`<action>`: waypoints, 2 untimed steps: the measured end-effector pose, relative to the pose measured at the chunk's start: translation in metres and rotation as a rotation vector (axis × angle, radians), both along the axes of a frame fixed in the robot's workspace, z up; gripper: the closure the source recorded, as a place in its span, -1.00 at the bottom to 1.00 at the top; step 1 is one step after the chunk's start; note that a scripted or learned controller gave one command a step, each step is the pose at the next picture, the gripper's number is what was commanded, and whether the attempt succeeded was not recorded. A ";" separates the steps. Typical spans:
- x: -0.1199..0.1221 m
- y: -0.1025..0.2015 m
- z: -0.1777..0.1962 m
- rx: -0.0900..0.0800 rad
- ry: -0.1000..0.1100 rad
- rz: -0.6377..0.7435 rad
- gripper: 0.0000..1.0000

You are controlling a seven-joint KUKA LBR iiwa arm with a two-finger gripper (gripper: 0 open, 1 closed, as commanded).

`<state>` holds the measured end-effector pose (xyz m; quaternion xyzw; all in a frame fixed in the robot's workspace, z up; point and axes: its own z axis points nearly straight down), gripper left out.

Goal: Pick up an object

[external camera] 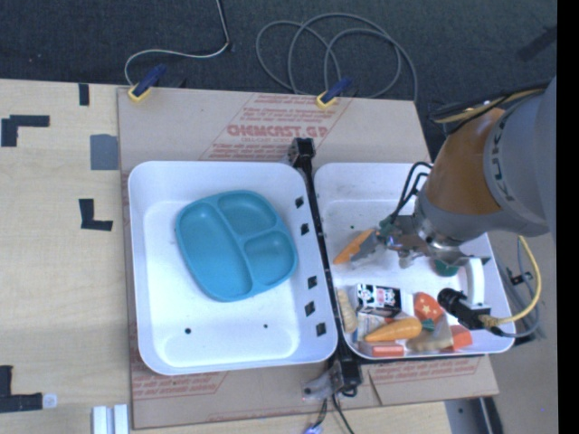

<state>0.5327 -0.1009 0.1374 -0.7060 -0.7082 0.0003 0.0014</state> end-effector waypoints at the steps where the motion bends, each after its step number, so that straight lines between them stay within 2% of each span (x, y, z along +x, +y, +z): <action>1: 0.051 -0.003 -0.051 -0.002 -0.005 -0.001 -1.00; 2: 0.051 -0.004 -0.042 -0.004 -0.007 -0.001 1.00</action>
